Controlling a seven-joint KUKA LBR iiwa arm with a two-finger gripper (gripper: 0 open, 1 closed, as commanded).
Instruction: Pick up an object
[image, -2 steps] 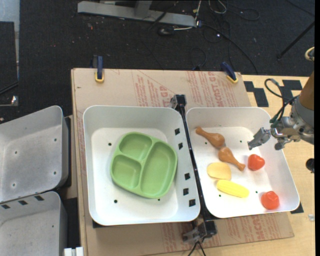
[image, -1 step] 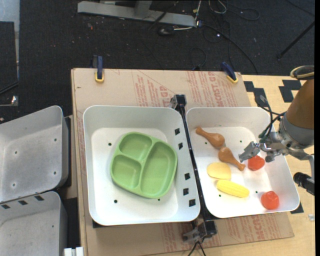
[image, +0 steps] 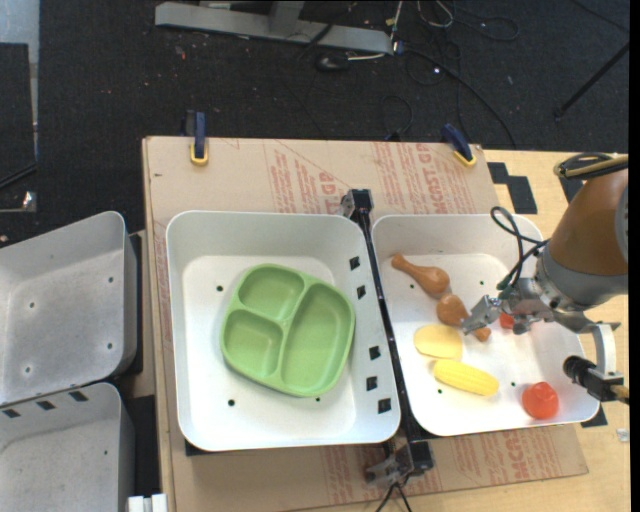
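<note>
The right bin (image: 450, 224) holds a brown toy drumstick (image: 425, 273), a pale yellow piece (image: 438, 342), a yellow corn cob (image: 466, 378) and a red-orange ball (image: 541, 400). My gripper (image: 495, 315) hangs low over the middle of this bin. It is just right of the drumstick's thick end (image: 453, 308) and above the corn cob. A small red spot shows right beside the gripper; whether it belongs to an object I cannot tell. Nothing is clearly held.
The left bin (image: 182, 330) holds a green three-compartment plate (image: 288, 330). A black divider (image: 372, 300) runs between the bins. The arm's orange band (image: 595, 235) rises over the right bin's far right edge. Grey-white trays (image: 60, 300) lie off the bench to the left.
</note>
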